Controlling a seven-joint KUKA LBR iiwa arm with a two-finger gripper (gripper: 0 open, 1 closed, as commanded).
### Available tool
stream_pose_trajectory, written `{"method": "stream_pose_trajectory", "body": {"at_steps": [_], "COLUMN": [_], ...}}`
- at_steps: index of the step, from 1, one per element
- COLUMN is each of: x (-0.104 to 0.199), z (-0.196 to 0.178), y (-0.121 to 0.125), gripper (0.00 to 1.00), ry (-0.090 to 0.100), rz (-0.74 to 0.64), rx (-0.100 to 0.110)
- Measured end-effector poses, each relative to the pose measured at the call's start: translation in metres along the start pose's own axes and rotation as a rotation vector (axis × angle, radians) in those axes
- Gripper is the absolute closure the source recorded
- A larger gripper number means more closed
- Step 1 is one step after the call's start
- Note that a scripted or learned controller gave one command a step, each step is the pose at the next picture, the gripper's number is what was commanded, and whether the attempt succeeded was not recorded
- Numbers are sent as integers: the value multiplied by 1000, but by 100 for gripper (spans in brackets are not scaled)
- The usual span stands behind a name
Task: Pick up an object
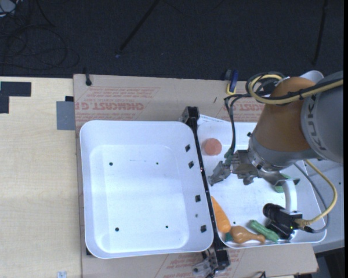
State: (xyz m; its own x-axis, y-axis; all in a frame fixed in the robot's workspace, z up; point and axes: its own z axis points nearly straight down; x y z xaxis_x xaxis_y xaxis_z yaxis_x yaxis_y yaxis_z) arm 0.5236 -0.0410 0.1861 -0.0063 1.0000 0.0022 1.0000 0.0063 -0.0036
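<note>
Tool [219, 173], grip state unclear, near right bin's [313, 239] left edge beside divider [200, 172].

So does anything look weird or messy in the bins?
Nothing looks broken or spilled. The toys sit bunched in the right bin: an orange carrot against the divider, a pinkish round piece further back, green bits in the near corner.

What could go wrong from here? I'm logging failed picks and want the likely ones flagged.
The claw hangs close to the black divider between the bins, so a straight descent might clip that edge. The pink round piece lies up-frame of it and the orange carrot-like piece down-frame, so it could close on bare bin floor. The toys crowded in the right bin's lower corner may get nudged together.
</note>
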Motion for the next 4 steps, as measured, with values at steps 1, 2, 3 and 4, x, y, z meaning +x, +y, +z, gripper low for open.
{"method": "stream_pose_trajectory", "body": {"at_steps": [1,2,3,4], "x": [91,96,164,243], "z": [0,-1,-71,-39], "y": [-42,30,6,58], "gripper": [0,0,0,0], "ry": [0,-2,0,-2], "rz": [0,5,0,0], "rx": [4,-4,-4,-2]}}
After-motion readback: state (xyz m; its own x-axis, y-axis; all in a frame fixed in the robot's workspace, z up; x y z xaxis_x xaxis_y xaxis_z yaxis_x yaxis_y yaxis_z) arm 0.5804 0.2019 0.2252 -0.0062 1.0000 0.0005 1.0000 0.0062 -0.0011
